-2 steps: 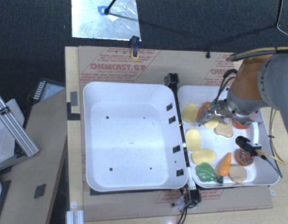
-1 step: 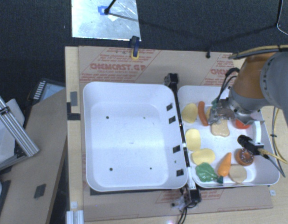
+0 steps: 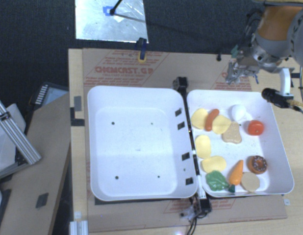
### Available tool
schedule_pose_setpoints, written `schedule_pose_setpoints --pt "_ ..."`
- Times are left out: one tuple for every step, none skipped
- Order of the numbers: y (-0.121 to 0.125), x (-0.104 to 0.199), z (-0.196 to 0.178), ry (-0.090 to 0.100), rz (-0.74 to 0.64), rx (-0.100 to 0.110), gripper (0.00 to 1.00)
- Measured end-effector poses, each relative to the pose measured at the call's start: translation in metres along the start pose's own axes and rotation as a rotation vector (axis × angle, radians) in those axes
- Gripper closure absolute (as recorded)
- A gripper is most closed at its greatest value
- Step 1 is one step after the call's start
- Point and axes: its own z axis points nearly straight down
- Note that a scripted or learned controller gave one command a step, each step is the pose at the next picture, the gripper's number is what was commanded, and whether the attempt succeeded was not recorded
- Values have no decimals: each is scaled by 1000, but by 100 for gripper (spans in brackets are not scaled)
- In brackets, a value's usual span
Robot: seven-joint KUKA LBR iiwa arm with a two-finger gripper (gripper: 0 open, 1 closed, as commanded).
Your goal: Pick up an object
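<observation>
My gripper (image 3: 234,75) hangs above the back edge of the right bin (image 3: 279,146), near its far rim, with nothing seen between its fingers. Below it in that bin lie toy foods: a white egg (image 3: 238,112), a red tomato (image 3: 255,127), a sausage (image 3: 212,120), a slice of toast (image 3: 233,133), yellow pieces (image 3: 203,145), an orange carrot (image 3: 236,172), a chocolate doughnut (image 3: 257,164), a round biscuit (image 3: 250,182) and a green leafy piece (image 3: 216,180). The egg lies nearest the gripper.
The left bin (image 3: 137,141) sits beside the right one, split off by a black clipped divider (image 3: 187,131). Both rest on a cardboard sheet (image 3: 122,67). A shiny metal plate (image 3: 110,12) lies beyond the bench at the back left.
</observation>
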Motion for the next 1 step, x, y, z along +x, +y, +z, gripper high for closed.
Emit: schedule_pose_setpoints --pt "-1 62 -104 4 -1 9 100"
